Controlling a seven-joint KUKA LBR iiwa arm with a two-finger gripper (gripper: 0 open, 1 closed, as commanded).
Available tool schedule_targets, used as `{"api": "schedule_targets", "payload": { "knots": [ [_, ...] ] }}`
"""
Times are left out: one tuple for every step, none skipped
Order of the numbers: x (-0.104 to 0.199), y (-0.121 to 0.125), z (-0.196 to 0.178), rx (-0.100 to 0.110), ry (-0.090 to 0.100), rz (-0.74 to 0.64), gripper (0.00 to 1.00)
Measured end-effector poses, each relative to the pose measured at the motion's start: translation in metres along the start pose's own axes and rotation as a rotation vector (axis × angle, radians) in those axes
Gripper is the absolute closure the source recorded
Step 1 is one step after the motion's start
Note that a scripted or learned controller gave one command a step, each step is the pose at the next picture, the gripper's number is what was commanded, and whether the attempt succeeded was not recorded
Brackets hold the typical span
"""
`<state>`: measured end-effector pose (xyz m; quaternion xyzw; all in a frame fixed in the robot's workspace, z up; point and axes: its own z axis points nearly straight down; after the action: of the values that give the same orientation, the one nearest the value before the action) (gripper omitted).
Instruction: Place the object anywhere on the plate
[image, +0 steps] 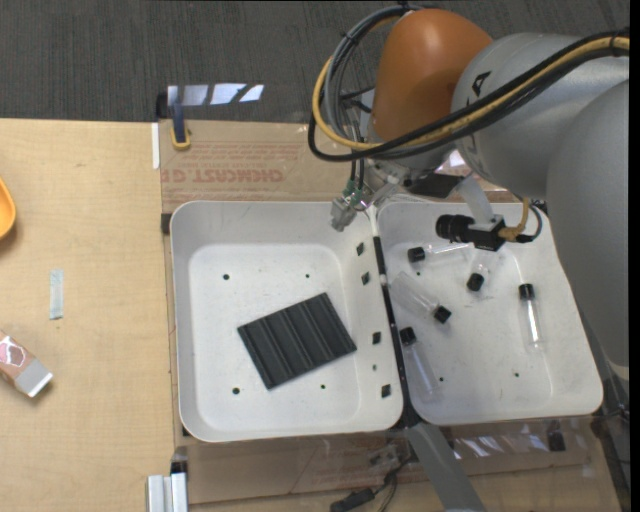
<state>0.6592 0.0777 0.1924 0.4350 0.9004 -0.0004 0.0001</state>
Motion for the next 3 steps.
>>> {"api": "schedule_targets", "payload": {
  "knots": [
    [0.064, 0.047, -0.019, -0.003, -0.002, -0.328, 1.00],
    [0.120, 0.056, -0.109, -0.003, -0.002, -0.612, 1.00],
    [0.123, 0.087, -0.179, -0.004, -0.004, -0.989, 1.00]
  ]
}}
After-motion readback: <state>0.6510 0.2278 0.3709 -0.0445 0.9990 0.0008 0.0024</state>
